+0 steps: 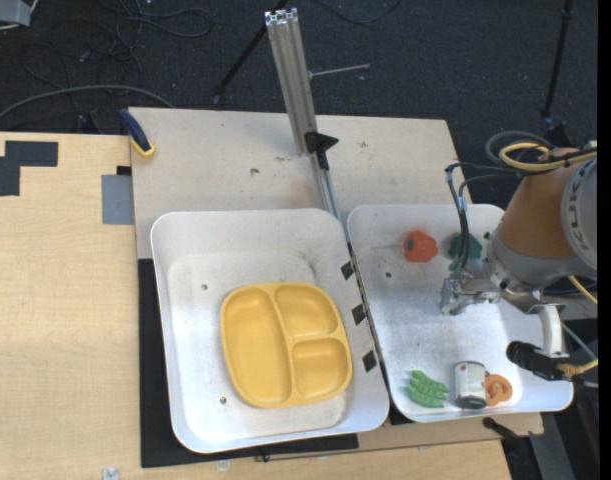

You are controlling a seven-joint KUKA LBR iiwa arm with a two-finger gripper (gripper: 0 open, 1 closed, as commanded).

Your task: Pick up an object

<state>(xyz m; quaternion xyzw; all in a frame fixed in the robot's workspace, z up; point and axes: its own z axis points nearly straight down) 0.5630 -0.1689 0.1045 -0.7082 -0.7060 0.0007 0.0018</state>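
Note:
In the right bin [415, 318] a red tomato-like object [419, 247] lies near the back. Along the front edge sit a green leafy piece [425, 389], a small silver can [470, 384] and an orange ring-shaped piece [498, 389]. My gripper [458, 296] hangs low over the middle of the right bin, to the right of and nearer than the red object, apart from it. Nothing shows held in it. The grey arm with its orange band [540, 213] reaches in from the right.
The left bin [185, 268] holds a yellow divided tray [285, 343]. An upright aluminium post [295, 78] stands behind the bins. Black clips [357, 313] sit along the seam between the bins. Cables trail by the arm at the right.

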